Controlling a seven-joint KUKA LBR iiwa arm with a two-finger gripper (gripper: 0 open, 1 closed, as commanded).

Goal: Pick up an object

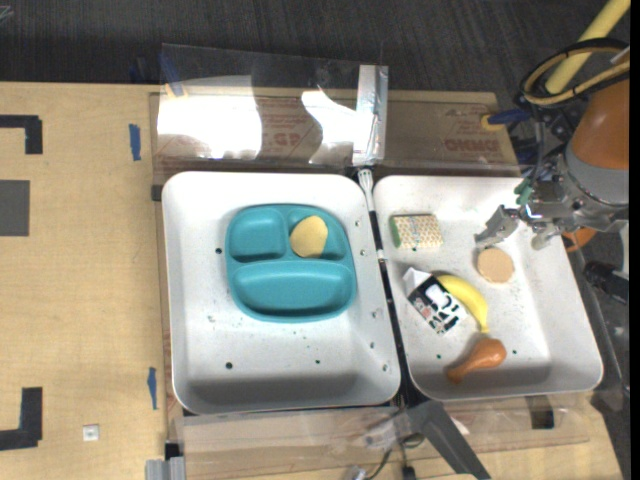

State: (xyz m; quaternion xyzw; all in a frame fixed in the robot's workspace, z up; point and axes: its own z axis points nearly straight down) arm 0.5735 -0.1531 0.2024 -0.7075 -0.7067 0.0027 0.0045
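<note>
1. Two white bins sit side by side on the table; the right bin (pixel 560 368) carries the small items.
2. The arm's tool (pixel 527 220) hangs, fingers spread and empty, over that bin.
3. A round tan disc (pixel 495 265) lies just below-left of it, nearest.

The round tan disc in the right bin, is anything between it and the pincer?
Nothing visible stands in the way. The round tan disc lies on bare floor of the right white bin, just below the pincer in the camera view. The yellow banana lies nearer the camera, off to the side.
</note>
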